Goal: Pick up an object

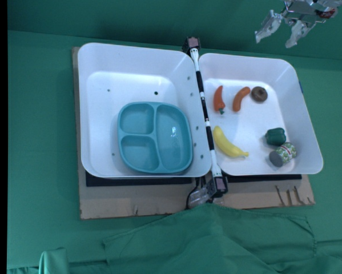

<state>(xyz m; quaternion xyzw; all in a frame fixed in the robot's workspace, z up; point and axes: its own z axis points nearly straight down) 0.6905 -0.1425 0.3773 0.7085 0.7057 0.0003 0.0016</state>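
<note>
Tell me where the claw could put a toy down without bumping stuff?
Left bin: bare floor behind and left of the plate. Right bin: a bare patch between banana and pepper. Crowded by chili, sausage, donut.

No legible text, label or number on anything.

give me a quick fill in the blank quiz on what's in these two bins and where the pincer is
1. The blue divided plate has ____ compartments.
2. The banana lies in the ____ bin of the view.
3. The doughnut sits beside a sausage and a ____ chilli pepper.
4. The pincer hangs above the bench, past the ____ edge of the right bin.

Missing words: three; right; red; far
</note>
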